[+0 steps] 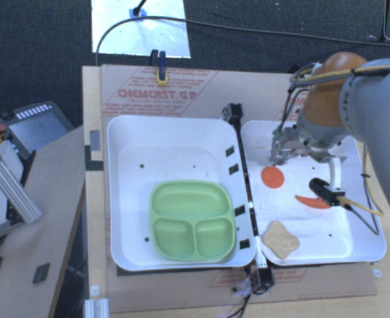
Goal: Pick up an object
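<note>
Counted: two white bins [125,177] [353,244], one green divided plate [193,219], one orange disc [272,177], one orange carrot-shaped piece [312,201], one tan bread slice [280,240].

A pale green divided plate [193,220], orange disc [272,177], tan, perhaps bread-like piece [280,240], white bins [125,144].

Grey arm [373,101], orange band, seemingly cabled
</note>
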Robot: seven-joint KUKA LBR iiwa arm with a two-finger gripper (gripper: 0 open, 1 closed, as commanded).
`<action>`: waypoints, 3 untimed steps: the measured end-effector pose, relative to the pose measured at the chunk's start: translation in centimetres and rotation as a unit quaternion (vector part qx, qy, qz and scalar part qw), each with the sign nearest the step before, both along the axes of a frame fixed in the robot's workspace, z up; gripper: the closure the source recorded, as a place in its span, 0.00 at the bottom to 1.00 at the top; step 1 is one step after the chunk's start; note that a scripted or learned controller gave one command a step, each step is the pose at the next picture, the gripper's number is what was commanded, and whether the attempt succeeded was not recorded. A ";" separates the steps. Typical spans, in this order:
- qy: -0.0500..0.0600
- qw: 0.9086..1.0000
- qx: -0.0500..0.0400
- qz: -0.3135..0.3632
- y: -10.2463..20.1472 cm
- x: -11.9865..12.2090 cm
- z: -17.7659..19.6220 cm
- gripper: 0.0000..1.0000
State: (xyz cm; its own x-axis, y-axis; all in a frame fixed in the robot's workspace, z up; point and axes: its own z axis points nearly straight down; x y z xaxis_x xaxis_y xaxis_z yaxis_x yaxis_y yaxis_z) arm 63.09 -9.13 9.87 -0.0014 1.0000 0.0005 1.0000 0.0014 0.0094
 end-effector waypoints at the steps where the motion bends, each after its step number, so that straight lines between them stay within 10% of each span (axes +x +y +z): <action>1: 0.003 1.000 0.000 0.001 0.6 -0.1 4.5 1.00; 3: 0.003 1.000 0.000 0.002 0.2 1.1 11.3 1.00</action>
State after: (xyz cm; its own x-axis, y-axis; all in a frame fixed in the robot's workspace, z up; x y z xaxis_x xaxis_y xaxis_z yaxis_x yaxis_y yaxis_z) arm 64.23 -8.97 21.19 -0.0049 1.0000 0.0001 1.0000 0.0049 0.0033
